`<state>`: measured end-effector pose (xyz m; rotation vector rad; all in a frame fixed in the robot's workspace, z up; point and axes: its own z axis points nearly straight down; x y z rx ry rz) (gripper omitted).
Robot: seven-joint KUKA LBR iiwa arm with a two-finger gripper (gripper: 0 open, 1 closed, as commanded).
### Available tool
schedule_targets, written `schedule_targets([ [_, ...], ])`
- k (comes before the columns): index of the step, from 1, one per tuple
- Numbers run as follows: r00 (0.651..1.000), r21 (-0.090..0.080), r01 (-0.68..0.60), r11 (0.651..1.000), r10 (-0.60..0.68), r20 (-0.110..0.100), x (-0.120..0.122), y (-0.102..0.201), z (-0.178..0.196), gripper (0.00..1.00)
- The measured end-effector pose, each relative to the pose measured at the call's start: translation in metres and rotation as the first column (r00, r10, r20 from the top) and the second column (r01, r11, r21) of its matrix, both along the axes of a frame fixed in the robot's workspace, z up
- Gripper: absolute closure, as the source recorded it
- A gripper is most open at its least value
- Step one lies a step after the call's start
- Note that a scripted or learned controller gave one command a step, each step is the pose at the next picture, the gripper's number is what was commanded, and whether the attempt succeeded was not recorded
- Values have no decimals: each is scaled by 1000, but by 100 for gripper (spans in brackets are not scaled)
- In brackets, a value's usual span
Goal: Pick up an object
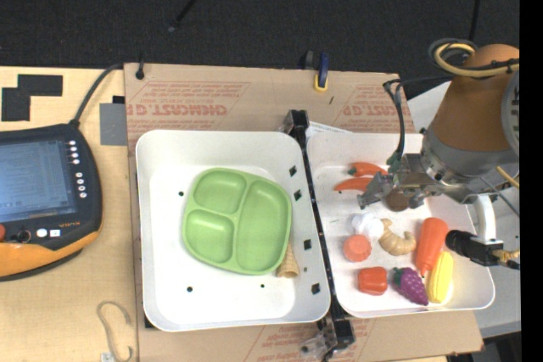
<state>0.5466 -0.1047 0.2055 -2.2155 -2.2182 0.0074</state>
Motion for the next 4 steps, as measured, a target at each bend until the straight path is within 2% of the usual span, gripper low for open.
schedule_targets([
  [1, 1000, 1, 0, 1000, 0, 0, -6, -6, -59, 0],
  [2, 1000, -6, 0, 1000, 0, 12, -4, -6, -109, 0],
  [3, 1000, 1, 8, 1000, -8, 2, -7, -6, -99, 100],
  [4, 1000, -1, 2, 1000, -2, 7, -11, -2, -55, 100],
])
